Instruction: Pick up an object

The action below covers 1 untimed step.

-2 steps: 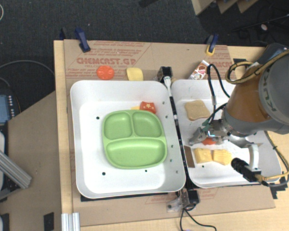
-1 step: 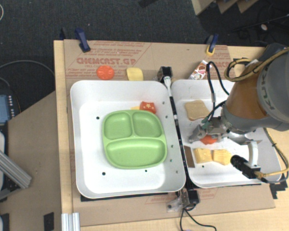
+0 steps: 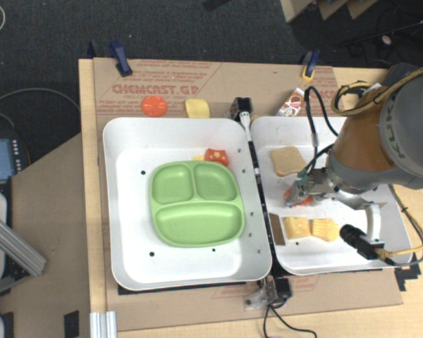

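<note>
Red item [image 3: 301,200] sits under your gripper [image 3: 299,191], toast [image 3: 287,160] at 12 o'clock; claw state unclear, a crowded grab may slip.

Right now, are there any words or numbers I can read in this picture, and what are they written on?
"CHEMCAST.G P" in big red letters, with the last letters unsure, on the brown cardboard sheet under the two bins.
Smaller red print above and below that word: too small to read.
Red and white packet behind the right white bin: printing too blurred to read.
</note>
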Motion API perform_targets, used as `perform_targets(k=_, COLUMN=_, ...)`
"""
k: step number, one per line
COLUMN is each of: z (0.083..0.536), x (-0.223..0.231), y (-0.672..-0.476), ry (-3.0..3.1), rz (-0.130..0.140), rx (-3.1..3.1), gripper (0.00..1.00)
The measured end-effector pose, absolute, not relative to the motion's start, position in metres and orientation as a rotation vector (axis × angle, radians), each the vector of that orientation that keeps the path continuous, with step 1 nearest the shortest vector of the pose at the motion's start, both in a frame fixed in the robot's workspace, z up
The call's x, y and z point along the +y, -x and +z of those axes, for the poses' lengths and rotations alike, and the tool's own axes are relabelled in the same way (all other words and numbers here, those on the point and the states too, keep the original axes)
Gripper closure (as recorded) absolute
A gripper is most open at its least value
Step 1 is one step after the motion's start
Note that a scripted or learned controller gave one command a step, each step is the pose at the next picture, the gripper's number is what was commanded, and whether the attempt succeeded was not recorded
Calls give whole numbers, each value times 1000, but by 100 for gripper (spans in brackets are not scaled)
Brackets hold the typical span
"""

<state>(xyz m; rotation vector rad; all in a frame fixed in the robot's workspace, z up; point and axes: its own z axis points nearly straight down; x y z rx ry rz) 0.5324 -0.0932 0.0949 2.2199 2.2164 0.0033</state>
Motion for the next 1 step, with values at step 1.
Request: perform_targets(k=1, z=191, x=-50, y=-592, ry=-2205, rz=16, rx=2222, gripper=100)
